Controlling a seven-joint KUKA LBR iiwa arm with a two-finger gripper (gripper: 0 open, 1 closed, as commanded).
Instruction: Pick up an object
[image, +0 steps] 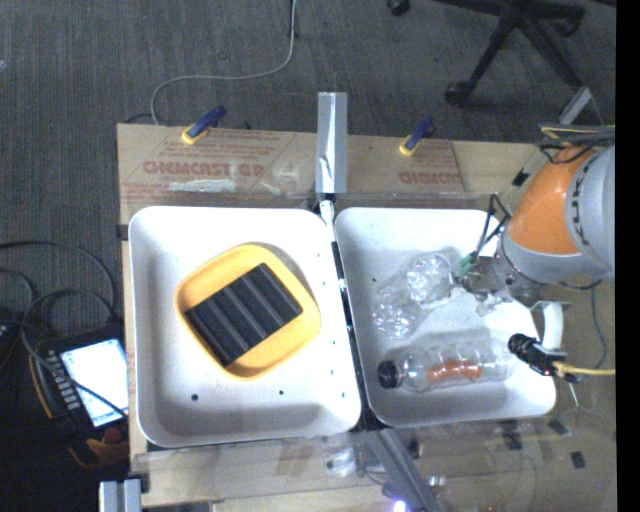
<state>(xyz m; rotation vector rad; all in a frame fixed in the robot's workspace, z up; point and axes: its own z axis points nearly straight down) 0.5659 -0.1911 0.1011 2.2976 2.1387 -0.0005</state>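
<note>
The left bin holds a yellow pad-like object with a black ribbed top, lying flat and a little skewed. In the right bin a clear plastic bottle with a black cap and something orange inside lies on its side near the front wall. Behind it sit two crumpled clear plastic pieces. My gripper hangs over the right bin's right side, just right of the upper crumpled piece. The grey and orange wrist covers most of it.
A metal post stands behind the wall between the bins. Two blue and yellow clamps grip the bench's back edge. A black connector with a yellow cable hangs at the right bin's right rim.
</note>
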